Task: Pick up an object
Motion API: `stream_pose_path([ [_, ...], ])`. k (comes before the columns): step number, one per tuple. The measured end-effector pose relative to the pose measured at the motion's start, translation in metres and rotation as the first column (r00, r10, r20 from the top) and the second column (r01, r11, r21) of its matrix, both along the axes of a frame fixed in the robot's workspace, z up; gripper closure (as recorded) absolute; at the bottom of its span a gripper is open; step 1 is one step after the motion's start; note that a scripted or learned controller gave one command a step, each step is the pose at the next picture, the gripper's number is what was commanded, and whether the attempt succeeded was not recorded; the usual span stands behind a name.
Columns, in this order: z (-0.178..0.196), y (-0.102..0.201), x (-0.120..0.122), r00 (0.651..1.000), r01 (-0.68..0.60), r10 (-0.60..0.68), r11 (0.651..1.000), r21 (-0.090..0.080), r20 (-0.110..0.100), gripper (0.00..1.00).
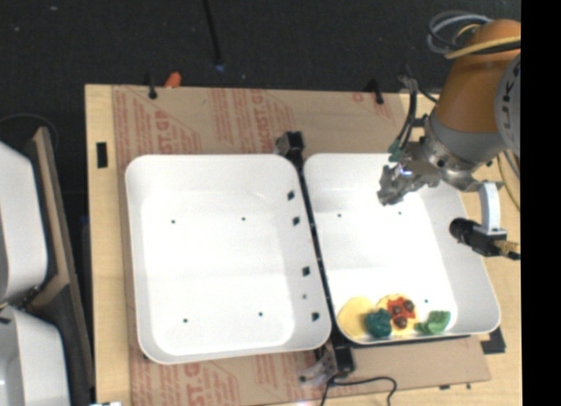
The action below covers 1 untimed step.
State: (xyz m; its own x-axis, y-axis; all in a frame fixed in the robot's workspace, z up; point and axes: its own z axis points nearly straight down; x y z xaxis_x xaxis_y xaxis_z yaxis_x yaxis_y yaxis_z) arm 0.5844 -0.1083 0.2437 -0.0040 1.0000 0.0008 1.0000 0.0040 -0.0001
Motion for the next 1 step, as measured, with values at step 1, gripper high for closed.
stream_pose_path([
  [1,-0.0090,0.0464,0.0107,1.000,0.001,-0.001,1.000,0.000,0.000,1.00],
])
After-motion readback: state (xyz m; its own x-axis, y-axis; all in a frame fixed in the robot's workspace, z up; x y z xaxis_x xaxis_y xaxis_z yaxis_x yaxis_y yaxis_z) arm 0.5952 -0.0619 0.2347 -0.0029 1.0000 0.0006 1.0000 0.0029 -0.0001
